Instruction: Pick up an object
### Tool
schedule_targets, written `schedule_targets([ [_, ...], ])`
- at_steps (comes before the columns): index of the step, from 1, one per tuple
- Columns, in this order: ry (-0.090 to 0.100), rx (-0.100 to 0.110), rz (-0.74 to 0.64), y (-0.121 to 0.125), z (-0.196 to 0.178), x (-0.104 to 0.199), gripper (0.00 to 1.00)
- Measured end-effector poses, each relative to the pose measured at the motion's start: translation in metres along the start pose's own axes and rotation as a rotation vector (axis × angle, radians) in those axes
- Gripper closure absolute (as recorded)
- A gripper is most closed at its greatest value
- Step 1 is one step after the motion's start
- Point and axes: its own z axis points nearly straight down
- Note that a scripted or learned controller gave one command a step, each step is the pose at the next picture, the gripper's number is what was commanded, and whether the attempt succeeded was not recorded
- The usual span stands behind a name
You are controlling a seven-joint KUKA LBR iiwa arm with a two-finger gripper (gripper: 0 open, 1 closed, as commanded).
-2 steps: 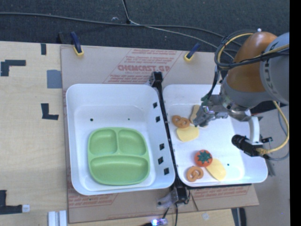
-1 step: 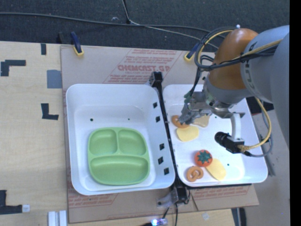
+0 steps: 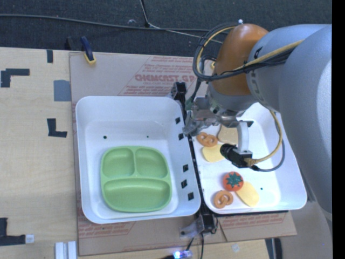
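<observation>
1. Two shallow white plastic bins sit side by side on a brown cardboard sheet (image 3: 135, 80) that covers the bench at the centre of the frame.
2. The left white bin (image 3: 89, 144) holds one thing: a light green moulded plate with three compartments (image 3: 136, 178), lying flat in the bin's lower half.
3. The right white bin (image 3: 288, 190) holds several small play-food pieces, mostly along its left side.
4. A brown pretzel-shaped piece (image 3: 206, 140) lies near the bin's upper left, touching a pale yellow flat piece (image 3: 212, 154) just below it.
5. Lower in the bin, a red tomato-like piece with a green top (image 3: 233, 181) sits just above a second yellow wedge-shaped piece (image 3: 248, 195).
6. A second brown pretzel piece (image 3: 222, 199) lies at the lower left of this bin, beside the wedge.
7. The grey arm with its orange band (image 3: 240, 53) reaches in from the upper right of the frame.
8. The two-finger gripper (image 3: 200, 124) hangs over the upper left corner of the right bin, just above the upper pretzel; how far its jaws stand apart cannot be told, and nothing is seen between them.
</observation>
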Motion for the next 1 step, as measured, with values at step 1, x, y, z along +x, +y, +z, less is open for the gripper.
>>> schedule_targets([
  [1, 0.000, 0.001, 0.001, 0.0068, -0.0001, 0.0461, 1.00],
])
